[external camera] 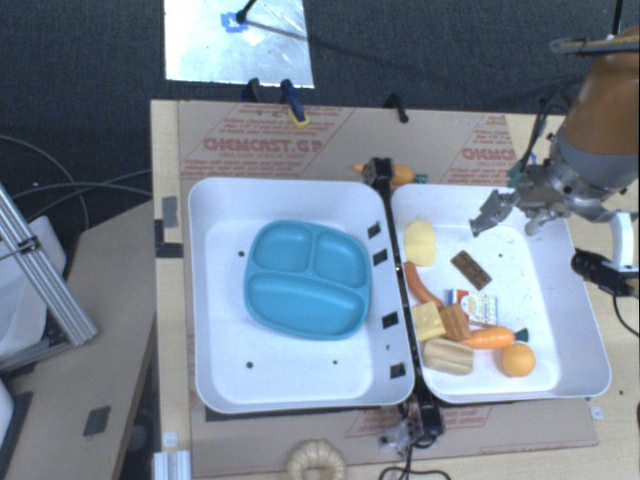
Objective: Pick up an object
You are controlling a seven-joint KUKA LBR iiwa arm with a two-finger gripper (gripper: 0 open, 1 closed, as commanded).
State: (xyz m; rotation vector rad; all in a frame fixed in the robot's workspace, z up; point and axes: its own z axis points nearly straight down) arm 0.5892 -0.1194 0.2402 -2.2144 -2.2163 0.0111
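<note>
Dark carpet around desk (pixel 250 128) bearing two white bins. Left bin (pixel 215 268): blue divided plate (pixel 306 278). Right bin (pixel 570 308): yellow lemon (pixel 420 242), brown bar (pixel 470 269), sausage (pixel 420 284), carrot (pixel 488 338), orange (pixel 517 360), bread (pixel 447 356). Claw (pixel 512 215) open, gripping nothing, above right bin's far edge, apart from food.
</note>
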